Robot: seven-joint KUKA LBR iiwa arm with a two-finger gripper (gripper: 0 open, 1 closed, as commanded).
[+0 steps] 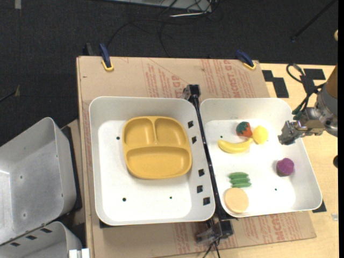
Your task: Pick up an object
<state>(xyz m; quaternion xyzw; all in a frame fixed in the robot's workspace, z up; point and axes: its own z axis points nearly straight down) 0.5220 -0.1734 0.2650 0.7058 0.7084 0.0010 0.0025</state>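
While the arm reaches in from the right, its end effector (286, 135) sits over the right edge of the right bin (269, 109), dark and small; can't tell if it's open or closed, and nothing visible in its grip. Right bin holds the toy food: banana (234, 145) w/ a yellow lemon-like piece (260, 135) and a red-and-green strawberry-like piece (244, 128) just beside it near the bin's middle, a purple piece (285, 166) nearer the right wall, below the end effector and apart from it, a green piece (239, 179) and, just below it, a tan round cookie-like disc (236, 200) at the front edge. Left bin (107, 144) has a yellow divided plate (157, 147) w/ three compartments. Both bins rest on a cardboard sheet (156, 74) over the bench; red print on the cardboard, too faint and turned to read. Two blue-yellow clamps (106, 56) pin its back edge.
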